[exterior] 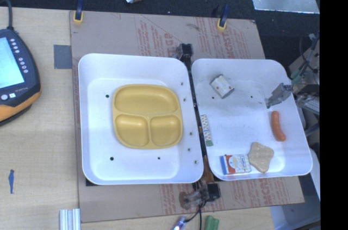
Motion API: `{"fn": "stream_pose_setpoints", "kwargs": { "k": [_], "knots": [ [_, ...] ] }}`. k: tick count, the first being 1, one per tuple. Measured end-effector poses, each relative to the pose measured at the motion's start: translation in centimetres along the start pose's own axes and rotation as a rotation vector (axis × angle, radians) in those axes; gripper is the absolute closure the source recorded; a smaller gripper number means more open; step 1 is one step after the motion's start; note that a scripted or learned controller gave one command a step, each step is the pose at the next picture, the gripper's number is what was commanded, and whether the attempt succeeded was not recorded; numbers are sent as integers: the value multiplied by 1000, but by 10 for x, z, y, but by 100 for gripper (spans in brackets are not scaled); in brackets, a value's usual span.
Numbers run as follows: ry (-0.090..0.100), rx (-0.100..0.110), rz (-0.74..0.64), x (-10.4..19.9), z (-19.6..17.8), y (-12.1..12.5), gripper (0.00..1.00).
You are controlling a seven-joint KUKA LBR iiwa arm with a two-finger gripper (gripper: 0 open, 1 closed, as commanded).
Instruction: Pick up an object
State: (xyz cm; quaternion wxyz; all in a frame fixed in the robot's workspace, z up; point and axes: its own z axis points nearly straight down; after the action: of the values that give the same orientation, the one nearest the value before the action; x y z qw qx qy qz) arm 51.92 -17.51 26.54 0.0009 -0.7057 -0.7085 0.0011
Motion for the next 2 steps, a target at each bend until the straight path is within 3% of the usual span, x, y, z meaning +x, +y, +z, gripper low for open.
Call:
{"fn": "stream_pose_setpoints", "kwargs": {
  "k": [1, 2],
  "knots": [
    [1, 4, 0, -37, 144, 11, 0],
    [-1, 1, -3, -37, 174, 61, 0]
  ]
}}
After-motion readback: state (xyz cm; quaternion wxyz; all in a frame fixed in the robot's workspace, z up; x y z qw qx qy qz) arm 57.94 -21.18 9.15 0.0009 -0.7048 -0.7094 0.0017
